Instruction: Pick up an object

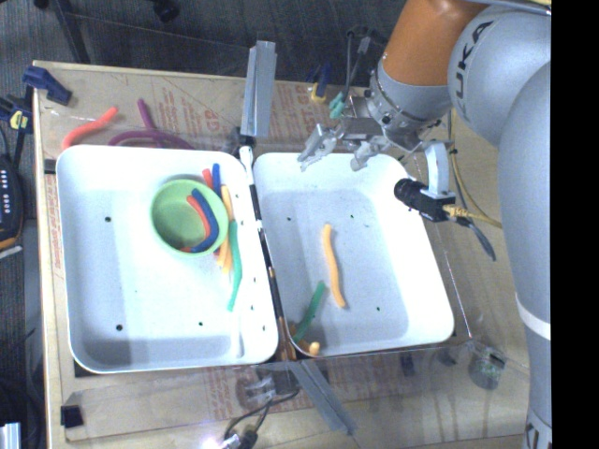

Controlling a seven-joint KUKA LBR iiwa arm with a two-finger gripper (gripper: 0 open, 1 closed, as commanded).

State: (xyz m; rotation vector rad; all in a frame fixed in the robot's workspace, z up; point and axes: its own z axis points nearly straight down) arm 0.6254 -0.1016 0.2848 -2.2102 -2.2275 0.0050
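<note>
Nearest the lens, a short dark green stick [312, 308] leans toward the front left corner of the right-hand shallow white bin [426, 321], its long axis running from lower left to upper right. Just beside its upper tip lies a slim orange stick [331, 265], stretched almost straight from the bin's far side to its near side with a slight curve. My claw [335, 150] hangs over that bin's far rim, fingers spread apart with nothing between them, well apart from the orange stick. In the left-hand white bin [103, 330] on the bench [187, 110] sits a round green bowl [182, 215], with red, blue, orange and green sticks crowded on its right side.
</note>
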